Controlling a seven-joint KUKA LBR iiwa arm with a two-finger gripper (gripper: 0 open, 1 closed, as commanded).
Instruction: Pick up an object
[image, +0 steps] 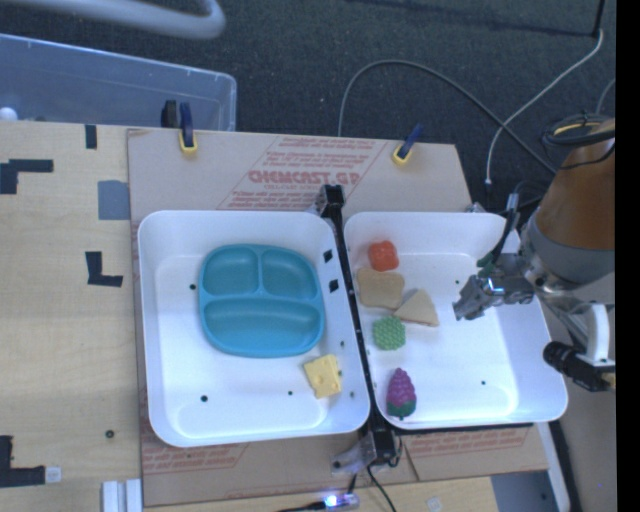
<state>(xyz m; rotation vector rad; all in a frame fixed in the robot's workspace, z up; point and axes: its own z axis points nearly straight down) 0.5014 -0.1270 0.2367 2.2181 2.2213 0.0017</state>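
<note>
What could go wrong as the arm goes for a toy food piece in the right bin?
The orange-red round piece, tan slice, tan wedge and green bumpy piece crowd together against the divider wall, so the gripper may nudge neighbours or strike the wall. The purple grape cluster stands freer.

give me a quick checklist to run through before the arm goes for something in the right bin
1. Things to pick lie in the right bin: ok. A tomato, a bread slice, a wedge, a green piece and grapes sit along its left side.
2. Gripper is over the right bin: ok, over its right part, apart from the food.
3. Gripper is free of any load: cannot tell.
4. A target stands apart from its neighbours: ok for the grapes; not ok for the bread slice and wedge, which touch.
5. Left bin stays out of the path: ok; its blue plate and cheese lie beyond the divider.
</note>
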